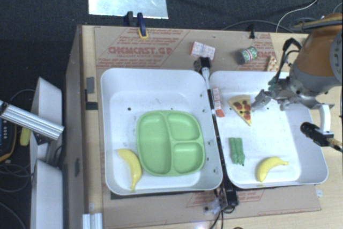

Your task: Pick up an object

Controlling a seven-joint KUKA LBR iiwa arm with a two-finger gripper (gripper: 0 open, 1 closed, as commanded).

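My gripper [272,101] hangs over the back of the right bin [313,169], open, with nothing between its fingers. Just left of it lies a pizza slice [242,108], close to the left fingertip; whether they touch I cannot tell. A green block-like piece [236,150] lies near the bin's front left. A yellow banana [269,167] rests at the front, well below the gripper. In the left bin [115,94] there is a green divided plate [170,142] with a second banana [131,167] beside its left edge.
A small green can [248,54] and a printed card [203,50] lie on the cardboard behind the bins. The ridge where the bins meet [213,115] runs just left of the pizza slice. A black part of the arm [316,134] overhangs the right bin's right side.
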